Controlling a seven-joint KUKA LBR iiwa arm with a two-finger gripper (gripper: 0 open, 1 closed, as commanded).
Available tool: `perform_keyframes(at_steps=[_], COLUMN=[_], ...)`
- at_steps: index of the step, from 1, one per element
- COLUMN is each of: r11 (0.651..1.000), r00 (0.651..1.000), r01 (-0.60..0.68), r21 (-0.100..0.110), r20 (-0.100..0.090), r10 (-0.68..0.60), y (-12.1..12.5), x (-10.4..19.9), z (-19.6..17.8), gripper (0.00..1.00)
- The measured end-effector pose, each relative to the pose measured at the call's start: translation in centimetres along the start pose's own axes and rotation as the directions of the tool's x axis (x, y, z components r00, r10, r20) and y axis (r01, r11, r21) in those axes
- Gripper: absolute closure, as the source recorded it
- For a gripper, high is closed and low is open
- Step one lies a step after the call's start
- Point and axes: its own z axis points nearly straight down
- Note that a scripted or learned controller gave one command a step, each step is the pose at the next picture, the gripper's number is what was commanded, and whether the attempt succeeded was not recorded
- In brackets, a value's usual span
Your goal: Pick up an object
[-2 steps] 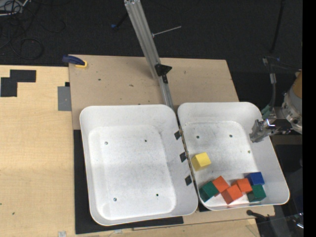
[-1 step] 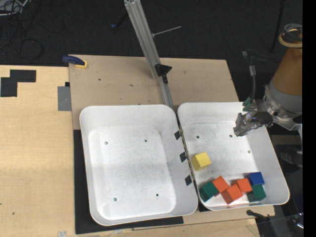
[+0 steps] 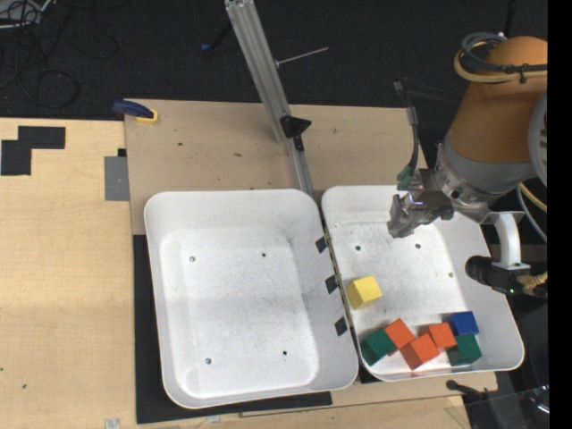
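Yellow block (image 3: 364,290) sits in right bin (image 3: 380,206); we see gripper (image 3: 407,217) above it, toward bin's far side, nothing visibly grasped; grip state we cannot tell.

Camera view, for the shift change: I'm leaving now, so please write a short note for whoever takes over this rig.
Pincer: over the far part of the right bin, nothing visible in it; whether it is open or shut can't be told.
Things: all in the right bin. Yellow block sits alone near the left wall. At the near edge, a cluster: green block, three orange blocks, blue block, another green block.
Left bin: no blocks.
Done: nothing picked up yet.
Left: lower onto a block, grip and lift.
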Motion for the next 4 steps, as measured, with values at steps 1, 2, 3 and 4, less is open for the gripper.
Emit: perform_keyframes(at_steps=[1,2,3,4], r11=[1.000,1.000,1.000,1.000], r00=[1.000,1.000,1.000,1.000], r01=[-0.002,-0.002,-0.002,0.000], r21=[0.004,0.002,0.000,0.003], r20=[0.000,0.001,0.001,0.002], r10=[0.002,0.002,0.002,0.000], y=[2.0,3.9,5.6,5.5], x=[4.6,8.4,12.9,12.8], z=[2.5,4.1,3.8,3.9], gripper=[1.00,1.00,1.00,0.00])
